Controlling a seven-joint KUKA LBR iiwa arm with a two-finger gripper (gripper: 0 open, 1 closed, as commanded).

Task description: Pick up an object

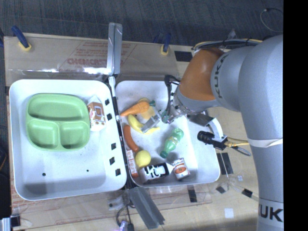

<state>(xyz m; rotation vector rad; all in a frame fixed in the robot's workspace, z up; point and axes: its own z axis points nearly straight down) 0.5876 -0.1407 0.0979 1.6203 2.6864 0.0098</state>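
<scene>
In the right bin [211,174] lie a curved yellow banana [135,124], a tapered orange carrot [136,108], a round lemon [143,158] and a translucent green bottle [171,142]. The arm [250,81] bends in from the right, its gripper [155,121] low over the banana; whether it grasps anything cannot be told.

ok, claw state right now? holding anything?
Claw: down in the right bin at the banana and carrot; whether it's open, shut or holding anything cannot be told from this view.
</scene>
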